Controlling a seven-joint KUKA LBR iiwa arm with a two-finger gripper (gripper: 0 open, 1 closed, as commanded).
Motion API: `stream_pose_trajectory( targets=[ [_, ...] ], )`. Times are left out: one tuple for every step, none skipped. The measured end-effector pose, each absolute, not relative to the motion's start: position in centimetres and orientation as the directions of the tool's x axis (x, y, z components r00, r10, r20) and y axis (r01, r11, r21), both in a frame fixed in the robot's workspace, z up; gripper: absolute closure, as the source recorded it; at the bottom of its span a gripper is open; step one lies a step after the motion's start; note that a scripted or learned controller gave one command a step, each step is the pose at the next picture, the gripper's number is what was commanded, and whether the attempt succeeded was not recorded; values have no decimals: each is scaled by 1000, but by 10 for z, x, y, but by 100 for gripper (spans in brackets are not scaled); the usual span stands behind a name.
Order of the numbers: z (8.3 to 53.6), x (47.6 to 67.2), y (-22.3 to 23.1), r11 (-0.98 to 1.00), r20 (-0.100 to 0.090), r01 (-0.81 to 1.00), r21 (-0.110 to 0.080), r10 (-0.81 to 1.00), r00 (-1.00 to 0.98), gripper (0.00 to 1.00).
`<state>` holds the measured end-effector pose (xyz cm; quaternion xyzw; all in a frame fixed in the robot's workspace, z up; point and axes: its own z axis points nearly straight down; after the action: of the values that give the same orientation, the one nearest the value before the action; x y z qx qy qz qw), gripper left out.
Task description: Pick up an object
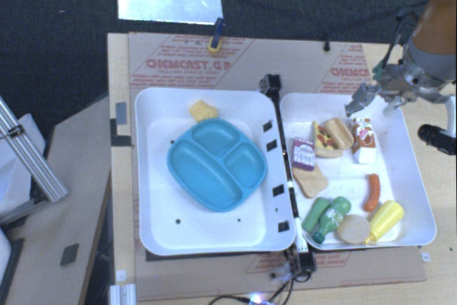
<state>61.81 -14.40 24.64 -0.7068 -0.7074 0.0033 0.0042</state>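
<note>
My gripper [374, 103] hangs over the far edge of the right bin [410, 175], its fingers spread open with nothing between them. Just below it lie a white carton with red print [364, 141] and a hot dog in a bun [333, 137]. Further down the bin are a purple packet [303, 153], a slice of toast [310, 181], an orange sausage [372, 192], a yellow bottle [385, 219], a round biscuit [353, 228] and two green bottles [325, 216].
The left bin [153, 118] holds a blue divided plate [216, 163] and a small yellow block [203, 111] at its far side. A black divider [281, 153] runs between the bins. A yellow-blue clamp [216, 39] sits on the cardboard behind.
</note>
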Motion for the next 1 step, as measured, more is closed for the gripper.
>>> stream_pose_trajectory(
  targets=[
    [254, 620, -144, 3, 0, 1000, 2, 1000, -3, 0]
  ],
)
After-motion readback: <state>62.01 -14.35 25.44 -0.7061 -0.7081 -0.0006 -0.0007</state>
